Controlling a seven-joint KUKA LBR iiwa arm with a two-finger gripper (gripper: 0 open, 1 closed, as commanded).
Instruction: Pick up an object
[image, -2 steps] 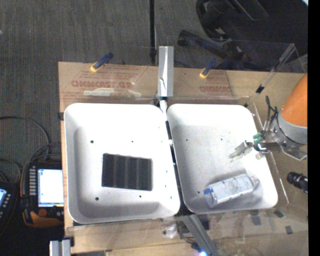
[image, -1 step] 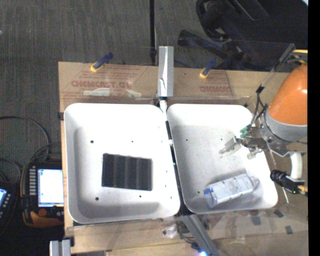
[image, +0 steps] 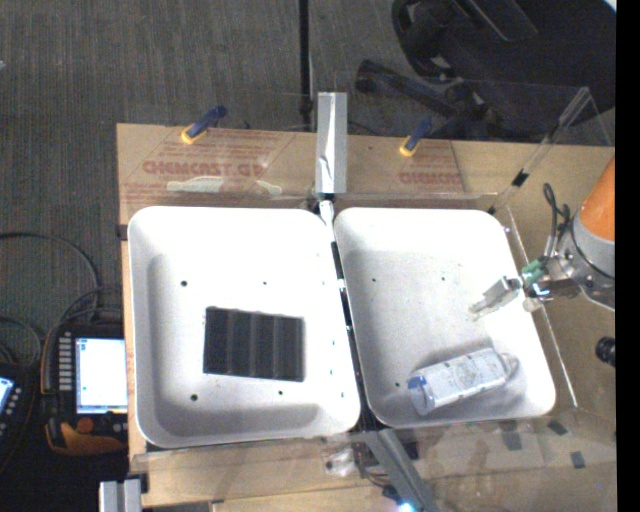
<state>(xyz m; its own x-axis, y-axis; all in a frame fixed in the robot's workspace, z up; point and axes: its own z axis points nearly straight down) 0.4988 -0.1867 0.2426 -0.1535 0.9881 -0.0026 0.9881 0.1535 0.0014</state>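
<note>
A clear plastic bottle with a white label and a blue cap end lies on its side in the front part of the right bin. A flat black ridged rectangle rests on the floor of the left bin. My gripper reaches in from the right over the right bin's right side, above and behind the bottle and apart from it. Nothing shows in its grasp.
The arm's wrist with its orange band stands past the right bin's right wall. A metal post rises behind the seam between the bins. A handheld pendant lies left of the bench.
</note>
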